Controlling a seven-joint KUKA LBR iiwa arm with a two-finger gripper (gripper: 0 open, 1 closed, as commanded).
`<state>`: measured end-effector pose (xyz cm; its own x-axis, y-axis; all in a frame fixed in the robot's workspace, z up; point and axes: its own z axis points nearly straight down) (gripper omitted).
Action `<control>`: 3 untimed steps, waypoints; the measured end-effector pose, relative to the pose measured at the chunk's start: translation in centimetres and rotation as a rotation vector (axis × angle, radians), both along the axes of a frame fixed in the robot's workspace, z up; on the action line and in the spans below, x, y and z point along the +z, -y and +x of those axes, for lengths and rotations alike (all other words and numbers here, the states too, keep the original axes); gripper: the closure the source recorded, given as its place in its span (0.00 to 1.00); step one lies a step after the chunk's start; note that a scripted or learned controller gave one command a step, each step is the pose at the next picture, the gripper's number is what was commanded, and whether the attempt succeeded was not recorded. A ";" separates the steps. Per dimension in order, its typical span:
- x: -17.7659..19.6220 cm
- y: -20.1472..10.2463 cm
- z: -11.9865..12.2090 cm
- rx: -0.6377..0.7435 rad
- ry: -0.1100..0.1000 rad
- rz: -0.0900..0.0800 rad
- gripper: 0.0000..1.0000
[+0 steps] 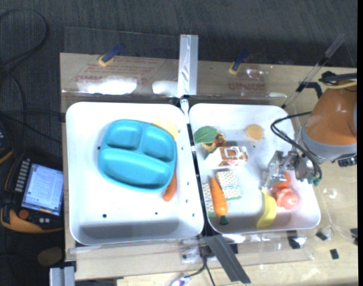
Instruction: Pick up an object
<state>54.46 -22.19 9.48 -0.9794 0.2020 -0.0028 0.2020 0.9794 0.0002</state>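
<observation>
Two bins side by side on desk (74, 76), left bin (86, 219) holding divided tray (137, 154) with carrot (170, 189) at its right edge, right bin (300, 216) holding second carrot (217, 198) beside small box (229, 183), banana (267, 208) near front wall, tomato (287, 198) just right of banana, end effector (281, 168) above tomato.

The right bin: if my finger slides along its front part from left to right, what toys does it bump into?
Carrot → checkered box → banana → red tomato, right by the claw.
</observation>
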 end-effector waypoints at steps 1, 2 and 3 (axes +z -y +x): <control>-0.1 -0.1 -3.8 -0.114 0.022 -0.004 1.00; -0.1 -0.1 -5.0 -0.161 0.024 -0.004 1.00; -0.3 0.0 -3.0 -0.180 0.006 0.001 1.00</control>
